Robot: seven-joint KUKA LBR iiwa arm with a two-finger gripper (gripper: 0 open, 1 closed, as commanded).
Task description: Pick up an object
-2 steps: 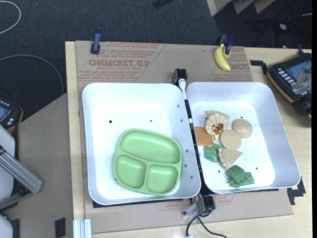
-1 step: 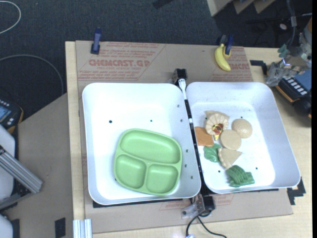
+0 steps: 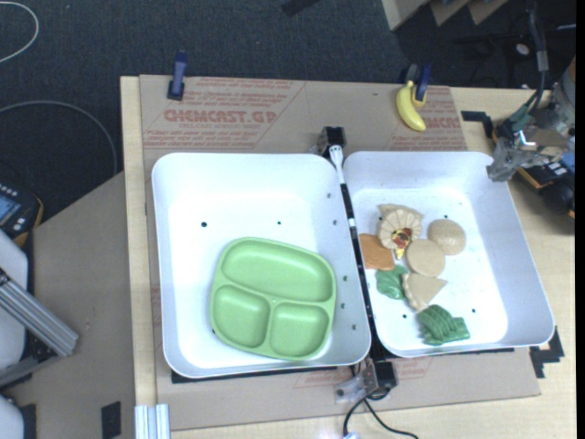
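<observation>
The brown cardboard-covered bench (image 3: 228, 108) carries two shallow white bins. The left bin (image 3: 183, 199) holds a pale green divided plastic tray (image 3: 272, 297). The right bin (image 3: 498, 263) holds a huddle of small toy foods. The grey gripper (image 3: 505, 161) hangs over this bin's far right corner, well apart from them and holding nothing I can see; whether it is open or closed I cannot tell.

The crinkled dark green leafy piece (image 3: 443, 326) looks the best choice: it lies at the near end of the huddle, clear on three sides. I would come straight down and close across its narrow width. The round beige disc (image 3: 426, 258) touches its neighbours, so it seems riskier.
</observation>
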